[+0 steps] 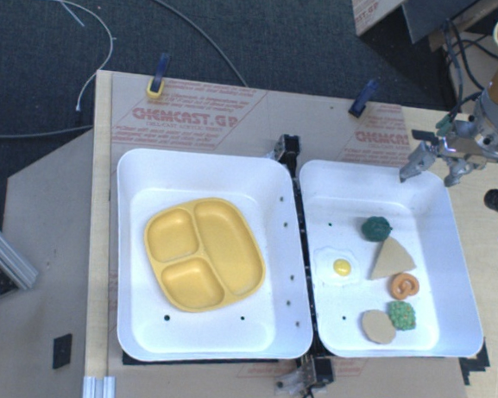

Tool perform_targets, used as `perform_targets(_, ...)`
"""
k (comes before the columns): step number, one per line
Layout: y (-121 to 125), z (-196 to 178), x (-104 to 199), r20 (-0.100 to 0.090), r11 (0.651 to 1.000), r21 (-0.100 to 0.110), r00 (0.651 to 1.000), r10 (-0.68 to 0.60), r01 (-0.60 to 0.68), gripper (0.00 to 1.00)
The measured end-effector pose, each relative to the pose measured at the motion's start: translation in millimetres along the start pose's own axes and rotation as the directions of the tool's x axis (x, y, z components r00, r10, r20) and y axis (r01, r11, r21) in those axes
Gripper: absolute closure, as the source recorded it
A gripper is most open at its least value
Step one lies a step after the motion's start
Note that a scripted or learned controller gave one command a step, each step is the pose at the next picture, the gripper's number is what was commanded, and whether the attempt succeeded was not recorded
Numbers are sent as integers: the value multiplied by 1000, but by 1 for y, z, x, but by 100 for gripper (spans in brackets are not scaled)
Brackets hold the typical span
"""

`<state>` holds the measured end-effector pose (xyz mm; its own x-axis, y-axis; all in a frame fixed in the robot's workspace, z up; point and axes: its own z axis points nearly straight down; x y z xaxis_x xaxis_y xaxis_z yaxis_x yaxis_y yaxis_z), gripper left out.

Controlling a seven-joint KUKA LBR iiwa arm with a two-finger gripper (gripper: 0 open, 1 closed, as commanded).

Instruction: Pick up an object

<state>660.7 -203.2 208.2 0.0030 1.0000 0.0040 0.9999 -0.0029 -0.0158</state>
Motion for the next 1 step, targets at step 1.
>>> perform_targets(1,3,-10,1,3,1000,-15,1000,-3,4,0)
